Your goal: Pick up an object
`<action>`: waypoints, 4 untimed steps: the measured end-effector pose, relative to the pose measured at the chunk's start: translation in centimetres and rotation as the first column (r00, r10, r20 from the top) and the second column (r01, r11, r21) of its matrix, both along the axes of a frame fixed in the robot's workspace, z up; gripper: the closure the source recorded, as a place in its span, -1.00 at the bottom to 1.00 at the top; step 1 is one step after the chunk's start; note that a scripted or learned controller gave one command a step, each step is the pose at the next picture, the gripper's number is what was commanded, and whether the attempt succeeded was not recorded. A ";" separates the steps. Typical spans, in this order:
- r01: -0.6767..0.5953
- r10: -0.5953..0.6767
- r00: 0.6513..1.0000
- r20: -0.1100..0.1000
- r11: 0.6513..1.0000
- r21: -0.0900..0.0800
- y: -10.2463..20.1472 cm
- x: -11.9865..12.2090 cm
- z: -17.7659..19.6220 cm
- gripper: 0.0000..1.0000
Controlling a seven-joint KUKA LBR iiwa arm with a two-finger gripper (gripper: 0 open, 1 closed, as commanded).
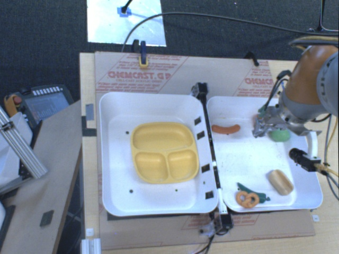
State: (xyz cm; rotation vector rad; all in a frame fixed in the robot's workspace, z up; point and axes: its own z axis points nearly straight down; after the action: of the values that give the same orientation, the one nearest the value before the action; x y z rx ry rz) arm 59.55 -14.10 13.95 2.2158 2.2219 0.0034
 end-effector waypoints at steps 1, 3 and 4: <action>-0.003 0.003 1.000 0.003 1.000 0.000 0.9 -0.3 5.2 1.00; -0.007 0.007 1.000 0.000 1.000 0.002 6.6 0.2 9.6 1.00; -0.006 0.006 1.000 -0.002 1.000 0.002 12.2 0.7 8.4 1.00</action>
State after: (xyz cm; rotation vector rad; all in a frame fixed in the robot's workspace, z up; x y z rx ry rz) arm 60.24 -1.92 22.39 2.2114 2.2304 0.0036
